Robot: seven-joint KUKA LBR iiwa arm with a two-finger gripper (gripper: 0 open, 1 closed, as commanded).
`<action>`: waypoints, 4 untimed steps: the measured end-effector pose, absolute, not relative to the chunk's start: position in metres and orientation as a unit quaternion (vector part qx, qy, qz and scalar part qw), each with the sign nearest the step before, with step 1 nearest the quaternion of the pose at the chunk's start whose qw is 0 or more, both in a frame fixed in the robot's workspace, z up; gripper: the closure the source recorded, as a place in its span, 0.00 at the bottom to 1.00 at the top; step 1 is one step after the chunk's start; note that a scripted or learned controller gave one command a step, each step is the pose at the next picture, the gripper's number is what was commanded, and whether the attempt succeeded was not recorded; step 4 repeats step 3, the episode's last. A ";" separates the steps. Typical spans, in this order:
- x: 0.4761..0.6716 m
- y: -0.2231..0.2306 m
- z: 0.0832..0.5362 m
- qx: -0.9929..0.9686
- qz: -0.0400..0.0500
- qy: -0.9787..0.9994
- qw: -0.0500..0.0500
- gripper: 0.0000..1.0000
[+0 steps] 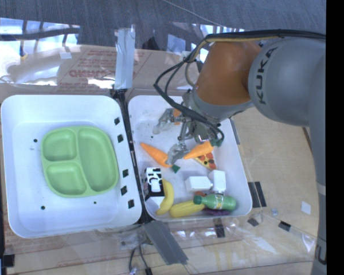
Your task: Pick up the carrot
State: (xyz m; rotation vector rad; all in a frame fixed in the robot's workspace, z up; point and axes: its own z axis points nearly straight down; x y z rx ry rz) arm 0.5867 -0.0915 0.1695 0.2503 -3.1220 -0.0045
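Nearest the camera, along the front edge of the right bin (pixel 241 179), lay a green bottle (pixel 217 201) on its side, touching a yellow banana (pixel 187 208) to its left. A second banana (pixel 167 197) curved upward from there, just beside a small black-and-white object (pixel 154 181) against the bin's left wall. Two white blocks (pixel 198 183) sat just behind the bottle.

In the left bin (pixel 11 171), a green divided plate (pixel 79 160) with three compartments rested flat near the centre.

Further back in the right bin, the carrot (pixel 155 153) lay tilted, its thick end toward the dividing wall and its tip pointing toward the centre. A slice of pizza (pixel 202 152) lay to its right, near the middle of the bin.

The gripper (pixel 177 154) hung over the middle of the right bin, its lower end close beside the carrot's tip. Whether the pincer was released or clenched could not be determined, as cables and the wrist obscured it. Nothing was visibly grasped.

Beyond, the arm (pixel 286 79) with its orange band extended from the right, above a cardboard sheet (pixel 86 67) behind the bins.
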 end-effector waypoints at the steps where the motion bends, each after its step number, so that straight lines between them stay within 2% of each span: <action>1: 0.569 -0.111 0.097 -0.024 0.001 -1.000 -0.003 0.00; 2: 0.617 -0.131 0.093 -0.282 0.000 -0.959 -0.001 0.00; 3: 0.618 -0.129 0.104 -0.278 0.000 -0.961 -0.002 1.00; 4: 0.618 -0.129 0.104 -0.278 0.000 -0.961 -0.002 1.00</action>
